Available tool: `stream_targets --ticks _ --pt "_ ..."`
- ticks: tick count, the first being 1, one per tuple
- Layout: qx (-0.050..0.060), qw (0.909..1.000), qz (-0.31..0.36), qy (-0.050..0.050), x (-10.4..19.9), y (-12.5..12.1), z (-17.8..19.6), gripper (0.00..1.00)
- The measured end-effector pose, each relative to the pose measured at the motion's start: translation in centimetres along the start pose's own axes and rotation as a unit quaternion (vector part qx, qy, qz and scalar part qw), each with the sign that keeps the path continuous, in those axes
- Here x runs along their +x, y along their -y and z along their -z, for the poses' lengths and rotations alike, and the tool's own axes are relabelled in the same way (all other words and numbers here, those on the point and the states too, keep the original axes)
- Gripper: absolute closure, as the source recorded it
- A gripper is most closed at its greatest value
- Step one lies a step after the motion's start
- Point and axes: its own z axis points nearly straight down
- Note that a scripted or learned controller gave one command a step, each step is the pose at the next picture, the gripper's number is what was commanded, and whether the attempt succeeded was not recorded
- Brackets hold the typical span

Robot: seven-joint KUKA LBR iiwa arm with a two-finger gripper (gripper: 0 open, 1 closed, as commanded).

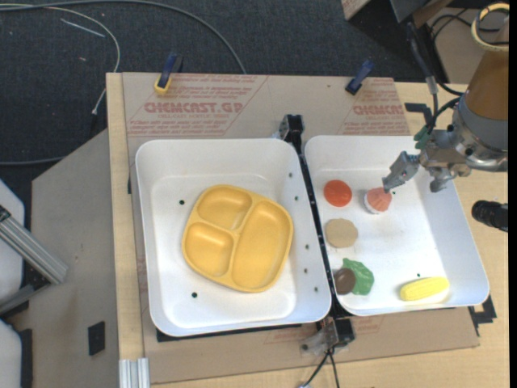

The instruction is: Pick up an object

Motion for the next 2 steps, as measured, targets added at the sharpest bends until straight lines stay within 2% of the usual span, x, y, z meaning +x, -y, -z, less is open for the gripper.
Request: stream_targets --ticks 1,2 --pt "-0.005 1.0 0.001 0.001 0.0 -0.2 0.5 0.0" --pt "-0.003 1.0 0.001 0.0 -0.2 -0.1 -3.8 0.0"
